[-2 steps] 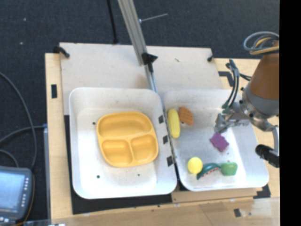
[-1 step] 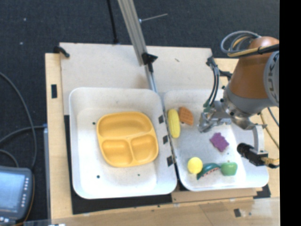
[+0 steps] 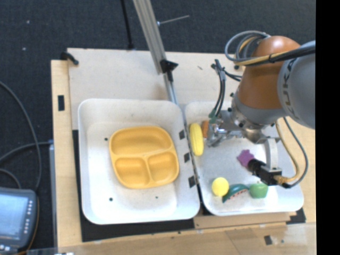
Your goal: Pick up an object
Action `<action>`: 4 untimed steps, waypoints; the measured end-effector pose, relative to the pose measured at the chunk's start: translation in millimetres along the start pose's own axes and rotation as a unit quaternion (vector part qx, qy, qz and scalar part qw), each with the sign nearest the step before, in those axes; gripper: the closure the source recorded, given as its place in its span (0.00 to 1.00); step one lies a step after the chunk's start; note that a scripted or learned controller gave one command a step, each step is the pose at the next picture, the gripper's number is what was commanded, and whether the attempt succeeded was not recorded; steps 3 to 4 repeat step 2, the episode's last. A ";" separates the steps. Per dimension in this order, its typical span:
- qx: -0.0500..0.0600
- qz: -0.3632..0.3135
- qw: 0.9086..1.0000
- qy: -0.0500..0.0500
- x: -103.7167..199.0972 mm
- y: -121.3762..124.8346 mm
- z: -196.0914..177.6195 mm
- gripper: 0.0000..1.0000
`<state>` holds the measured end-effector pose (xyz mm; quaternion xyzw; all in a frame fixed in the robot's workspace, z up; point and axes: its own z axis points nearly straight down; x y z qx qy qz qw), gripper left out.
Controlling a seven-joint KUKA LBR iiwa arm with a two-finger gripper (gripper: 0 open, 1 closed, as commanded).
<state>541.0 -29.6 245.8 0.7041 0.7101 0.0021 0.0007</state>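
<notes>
My claw [image 3: 214, 133] is low over the right bin [image 3: 226, 162], in its upper left part, near the wall it shares with the left bin [image 3: 95, 195]. Released or clenched: can't tell, my wrist blocks the view from above. Nothing visibly gripped.

Closest object: yellow banana [image 3: 196, 138], just beside the claw on its left. It lies lengthwise along the divide between the two bins, roughly on the rim. Touching the claw or not: can't tell.

Other candidates, all in the right bin:
- purple piece [image 3: 245, 156], just below my wrist, mid bin.
- yellow ball [image 3: 220, 186], near the bottom left corner, well apart from the claw.
- teal curved piece [image 3: 236, 192], just right of the ball, at or against it.
- green piece [image 3: 258, 190], at the right end of the teal one, near the bottom wall.

My arm [image 3: 265, 84] comes in from the right, with the orange band sitting over the top edge of the right bin.

Left bin: one yellow divided plate [image 3: 143, 156], three compartments, flat, about centred, tilted slightly off square to the bin walls.

Beyond the bins: pale bench [image 3: 117, 73], and a metal pole [image 3: 151, 31] slanting from the top of the view down to the gap between the bins.
</notes>
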 end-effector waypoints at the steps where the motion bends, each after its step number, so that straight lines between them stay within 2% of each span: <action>1: 0.001 0.000 1.000 0.000 59.6 9.6 -6.3 1.00; 2: 0.001 0.000 1.000 0.000 111.7 22.2 -7.0 1.00; 4: 0.001 0.000 1.000 0.000 111.7 22.2 -7.0 1.00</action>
